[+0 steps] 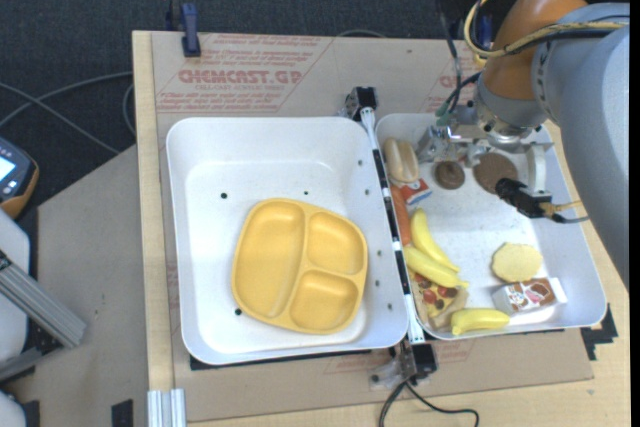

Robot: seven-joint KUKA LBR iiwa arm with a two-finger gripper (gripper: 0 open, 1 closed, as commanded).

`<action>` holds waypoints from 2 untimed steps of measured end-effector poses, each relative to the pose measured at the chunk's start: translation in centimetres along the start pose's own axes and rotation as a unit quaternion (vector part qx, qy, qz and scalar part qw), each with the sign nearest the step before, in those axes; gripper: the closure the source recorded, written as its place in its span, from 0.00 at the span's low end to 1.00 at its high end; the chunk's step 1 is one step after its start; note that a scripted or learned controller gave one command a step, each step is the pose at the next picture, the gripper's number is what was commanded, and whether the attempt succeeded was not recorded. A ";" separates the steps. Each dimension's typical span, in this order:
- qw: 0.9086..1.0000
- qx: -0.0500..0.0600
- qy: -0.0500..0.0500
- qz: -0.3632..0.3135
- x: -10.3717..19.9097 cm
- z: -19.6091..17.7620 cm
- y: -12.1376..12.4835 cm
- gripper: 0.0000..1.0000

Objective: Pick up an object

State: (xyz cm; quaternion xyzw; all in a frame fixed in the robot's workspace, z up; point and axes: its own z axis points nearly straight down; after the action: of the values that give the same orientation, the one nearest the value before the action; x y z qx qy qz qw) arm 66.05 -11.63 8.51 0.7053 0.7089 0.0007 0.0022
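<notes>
While the grey arm [590, 65] reaches in from the right over the far end of the right bin [580, 310], its claw [470, 147] hangs low above a small brown round piece [451, 175], and whether it is released or clenched cannot be told. That bin also holds a bread roll [402, 158] by the dividing wall, two bananas [430, 250] mid-bin, a pizza slice [437, 300], another yellow piece [480, 320], a round biscuit [516, 262] and a small printed carton [528, 296] at the near end. On the surface [250, 75], the left bin [200, 145] holds a yellow three-compartment tray [298, 265].
</notes>
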 end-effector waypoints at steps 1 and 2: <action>1.000 0.004 0.001 0.003 -1.4 0.0 -2.0 0.00; 1.000 0.002 0.001 0.002 -1.4 -1.1 -1.8 1.00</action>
State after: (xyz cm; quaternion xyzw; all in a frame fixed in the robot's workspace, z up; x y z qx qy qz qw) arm 64.23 -13.00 9.56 0.7065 0.7077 -0.0001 0.0007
